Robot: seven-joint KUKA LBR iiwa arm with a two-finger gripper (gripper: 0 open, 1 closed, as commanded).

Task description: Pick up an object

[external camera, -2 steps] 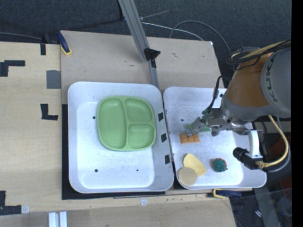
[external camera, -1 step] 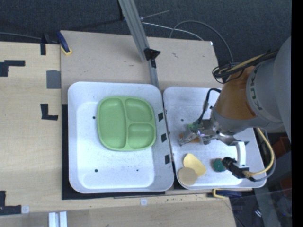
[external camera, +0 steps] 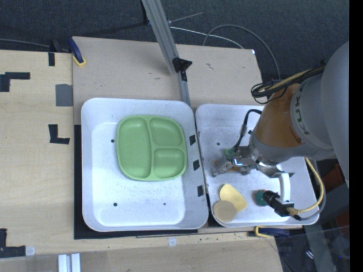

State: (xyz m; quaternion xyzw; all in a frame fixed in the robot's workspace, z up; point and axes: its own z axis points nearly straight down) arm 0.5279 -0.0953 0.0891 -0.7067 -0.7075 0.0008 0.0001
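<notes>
Target (my pick): yellow piece (external camera: 233, 195), near front of right bin (external camera: 215, 123), lying flat, w/ bare floor on its far side.
Neighbour: tan disc (external camera: 223, 211) touching or overlapping the yellow piece's front-left edge, right by the bin's front-left corner.
Gripper (external camera: 226, 164): low over right bin, just behind the yellow piece, nothing seen held. Open or closed: can't tell, too small & blurred.
Arm (external camera: 278, 123): reaches in from the right, orange band over bin's mid-right.
Step in hand (judgement): lining up over target before descent.
How to do it well: shift toward bin front till centred on the yellow piece, not the seam w/ the disc. Come straight down. Close across its narrow width, approaching from the far side so the disc isn't dragged along.
Risk: front wall & corner are close, so little room. A thin flat piece prob. slips out, so go low before closing.
Fallback: green plate (external camera: 152, 147) in left bin (external camera: 136, 208), well apart, wide & hard to grip.
</notes>
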